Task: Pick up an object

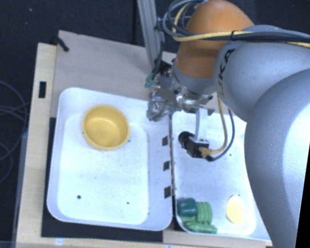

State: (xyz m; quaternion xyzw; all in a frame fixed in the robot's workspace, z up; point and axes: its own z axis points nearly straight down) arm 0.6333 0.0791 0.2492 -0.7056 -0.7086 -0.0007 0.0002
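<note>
2 white bins side by side; left bin (64, 153) holds a yellow bowl (106, 127), upright, opening facing up, in its upper part. Right bin (222, 177) has a green ridged object (195, 212) and a pale yellow piece (235, 209) at the near end. Gripper (156, 108) sits over the divider, nothing seen held; can't tell its state.

Yellow bowl (106, 127) in left bin (58, 193).

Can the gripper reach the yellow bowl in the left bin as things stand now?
Probably yes. The yellow bowl sits alone and upright in the left bin, nothing over it; the gripper hangs just beside it near the divider.
</note>
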